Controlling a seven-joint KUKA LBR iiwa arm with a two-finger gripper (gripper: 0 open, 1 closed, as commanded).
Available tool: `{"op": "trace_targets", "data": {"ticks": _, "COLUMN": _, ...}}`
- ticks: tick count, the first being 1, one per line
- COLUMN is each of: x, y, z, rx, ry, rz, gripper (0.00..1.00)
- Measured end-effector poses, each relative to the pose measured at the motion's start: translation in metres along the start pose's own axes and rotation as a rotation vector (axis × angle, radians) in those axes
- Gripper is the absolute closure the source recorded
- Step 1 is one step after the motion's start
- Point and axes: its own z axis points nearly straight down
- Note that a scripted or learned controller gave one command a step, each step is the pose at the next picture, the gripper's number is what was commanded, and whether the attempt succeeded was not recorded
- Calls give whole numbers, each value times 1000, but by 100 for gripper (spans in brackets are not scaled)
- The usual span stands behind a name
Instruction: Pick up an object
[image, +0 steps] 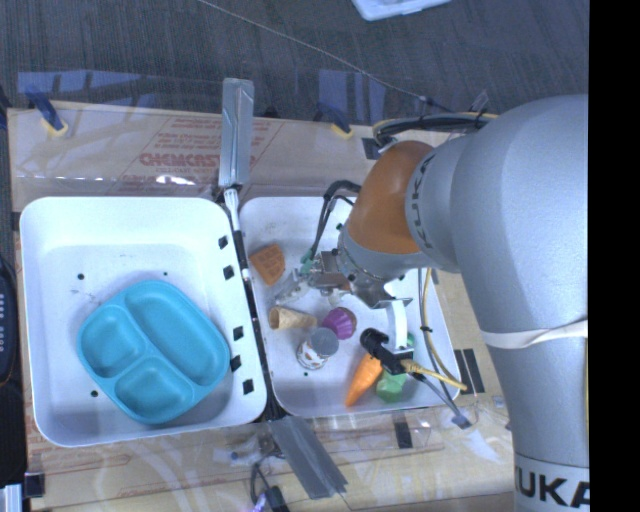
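Camera view: gripper (312, 272) low in right bin (300, 400), finger state unclear, can't tell. Step looks like descent toward a pick. Nearest candidates: orange block (267, 263), cone (289, 319), purple ball (340, 322). Next: settle on one, close.

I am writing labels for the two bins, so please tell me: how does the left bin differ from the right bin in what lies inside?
The left bin holds one large thing, a blue divided tray; the right bin holds several small things, among them a carrot and a purple ball. The arm reaches over the right bin, not the left bin. Both are shallow and white.
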Motion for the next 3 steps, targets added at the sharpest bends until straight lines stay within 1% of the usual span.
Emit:
{"op": "trace_targets", "data": {"ticks": 1, "x": 0, "y": 0, "z": -10, "rx": 2, "ry": 0, "rz": -6, "gripper": 100}}
{"op": "trace_targets", "data": {"ticks": 2, "x": 11, "y": -8, "z": 0, "rx": 1, "ry": 0, "rz": -1, "gripper": 100}}
{"op": "trace_targets", "data": {"ticks": 3, "x": 109, "y": 66, "z": -105, "rx": -12, "ry": 3, "rz": -9, "gripper": 100}}
